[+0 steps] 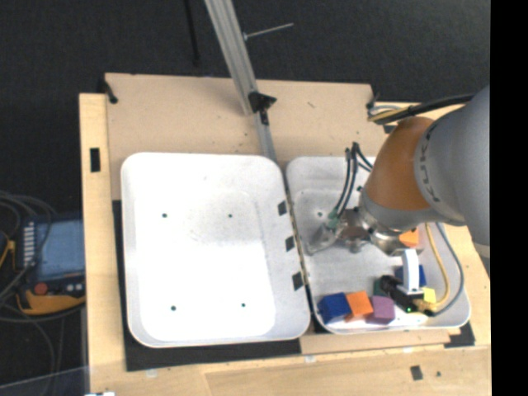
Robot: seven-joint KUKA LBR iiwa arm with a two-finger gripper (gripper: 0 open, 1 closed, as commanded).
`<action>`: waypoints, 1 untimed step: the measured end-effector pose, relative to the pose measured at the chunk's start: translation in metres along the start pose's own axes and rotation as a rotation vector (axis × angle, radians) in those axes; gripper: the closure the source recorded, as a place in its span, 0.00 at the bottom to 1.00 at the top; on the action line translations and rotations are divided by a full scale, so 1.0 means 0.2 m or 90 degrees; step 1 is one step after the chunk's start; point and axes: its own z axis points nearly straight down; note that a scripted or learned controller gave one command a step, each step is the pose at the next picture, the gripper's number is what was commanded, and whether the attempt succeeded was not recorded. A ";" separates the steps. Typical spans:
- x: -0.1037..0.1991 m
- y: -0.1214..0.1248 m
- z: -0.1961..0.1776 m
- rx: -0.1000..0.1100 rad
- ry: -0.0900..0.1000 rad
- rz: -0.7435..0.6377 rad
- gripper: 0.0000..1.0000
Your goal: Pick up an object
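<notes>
Three small blocks, blue (334, 307), orange (360, 304) and purple (384, 308), huddle along the right bin's (307, 180) near edge. I can't tell the pincer's (330, 233) state. Better it drops squarely over one block, away from neighbours.

The arm (462, 167) was a chunky grey thing, smooth and rounded like a fat pipe. Just above the wrist it had a wide orange band (396, 172) with a soft sheen. A few thin dark cables (351, 176) looped off the side of it, one looking greenish. Below the band sat a silvery metal ring (388, 221), pretty blurry.
</notes>
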 end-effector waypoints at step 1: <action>0.00 0.01 -0.06 -0.004 0.002 0.005 1.00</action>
